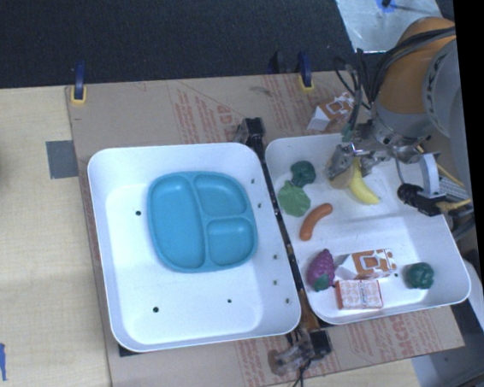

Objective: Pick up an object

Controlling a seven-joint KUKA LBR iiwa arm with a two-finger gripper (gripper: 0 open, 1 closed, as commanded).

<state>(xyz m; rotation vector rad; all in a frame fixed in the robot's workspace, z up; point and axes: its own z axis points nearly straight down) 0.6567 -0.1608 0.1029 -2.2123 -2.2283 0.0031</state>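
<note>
My gripper [349,158] hangs low over the back of the right bin [436,237], reaching in from the right. Its tip is right at the upper end of a yellow banana [364,188], which lies on the bin floor; whether they touch is unclear. Left of it sit a dark green broccoli [302,172] and a light green vegetable [293,199]. An orange sausage-shaped piece [315,220] lies nearer the bin's middle. Toward the front lie a purple fruit [320,268], a white and orange carton [372,262], a red and white packet [358,294] and a dark green lump [420,275].
The left bin [129,303] holds a blue divided plate [202,219]. A black part of the arm's cabling [420,198] overhangs the right bin's right rim. A small orange and white packet [330,114] lies on the cardboard behind the right bin.
</note>
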